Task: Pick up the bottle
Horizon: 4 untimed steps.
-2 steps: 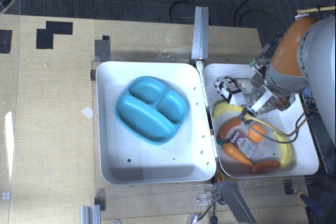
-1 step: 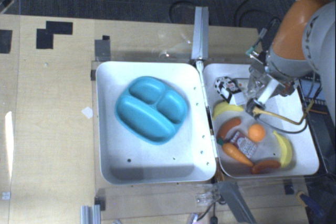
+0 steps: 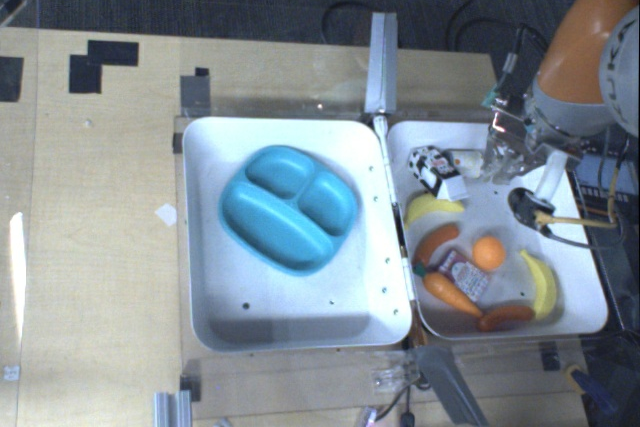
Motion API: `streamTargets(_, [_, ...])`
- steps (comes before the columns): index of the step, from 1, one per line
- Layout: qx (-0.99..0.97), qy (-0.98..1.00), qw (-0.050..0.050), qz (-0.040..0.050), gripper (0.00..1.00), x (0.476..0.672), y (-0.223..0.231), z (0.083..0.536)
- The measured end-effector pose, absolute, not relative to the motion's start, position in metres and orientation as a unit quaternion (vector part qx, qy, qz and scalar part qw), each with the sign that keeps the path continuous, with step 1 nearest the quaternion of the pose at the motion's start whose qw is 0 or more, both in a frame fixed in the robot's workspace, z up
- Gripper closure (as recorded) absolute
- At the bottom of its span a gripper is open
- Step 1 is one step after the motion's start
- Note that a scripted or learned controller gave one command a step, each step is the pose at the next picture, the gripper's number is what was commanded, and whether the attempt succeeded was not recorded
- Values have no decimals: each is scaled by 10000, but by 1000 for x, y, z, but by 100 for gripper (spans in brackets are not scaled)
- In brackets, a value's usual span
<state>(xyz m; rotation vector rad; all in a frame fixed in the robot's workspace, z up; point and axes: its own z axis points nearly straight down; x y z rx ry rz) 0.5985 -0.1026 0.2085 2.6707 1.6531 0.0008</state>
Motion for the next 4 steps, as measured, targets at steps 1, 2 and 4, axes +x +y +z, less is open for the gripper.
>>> streamTargets(1, [8503,5263,3,3,0,598,-103,209])
streamTargets(2, [8493,5279,3,1,100,601,-102,217])
streamTargets(4, [9300,3675,-8,-10,100,611,-159,140])
